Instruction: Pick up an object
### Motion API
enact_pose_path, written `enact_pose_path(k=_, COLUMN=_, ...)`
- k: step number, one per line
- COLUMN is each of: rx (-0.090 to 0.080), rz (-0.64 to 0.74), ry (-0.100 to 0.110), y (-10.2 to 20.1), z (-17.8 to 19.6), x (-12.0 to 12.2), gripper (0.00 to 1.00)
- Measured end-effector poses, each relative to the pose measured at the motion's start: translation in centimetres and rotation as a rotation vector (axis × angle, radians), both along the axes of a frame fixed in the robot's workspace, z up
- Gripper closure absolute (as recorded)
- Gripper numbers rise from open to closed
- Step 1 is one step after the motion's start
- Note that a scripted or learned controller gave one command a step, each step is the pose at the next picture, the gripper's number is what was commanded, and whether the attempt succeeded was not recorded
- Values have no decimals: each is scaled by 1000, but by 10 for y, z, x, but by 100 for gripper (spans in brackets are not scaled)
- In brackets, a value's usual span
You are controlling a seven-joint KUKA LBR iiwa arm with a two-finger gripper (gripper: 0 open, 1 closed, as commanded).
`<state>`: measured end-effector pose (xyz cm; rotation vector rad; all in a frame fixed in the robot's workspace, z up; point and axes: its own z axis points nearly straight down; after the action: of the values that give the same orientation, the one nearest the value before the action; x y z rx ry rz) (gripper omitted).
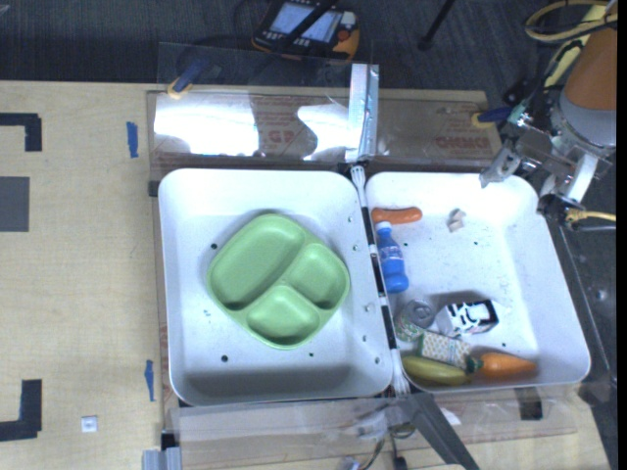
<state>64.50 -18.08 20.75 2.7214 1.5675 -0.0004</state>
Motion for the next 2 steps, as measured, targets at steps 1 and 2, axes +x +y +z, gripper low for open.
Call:
enact_pose_path(k=1, rx=2, rz=23, ry=2, y=12, z=-98, x=4, gripper=0)
enact_pose_path(k=2, rx=2, rz=340, ry=1, y=1, z=-122, x=9, gripper=0)
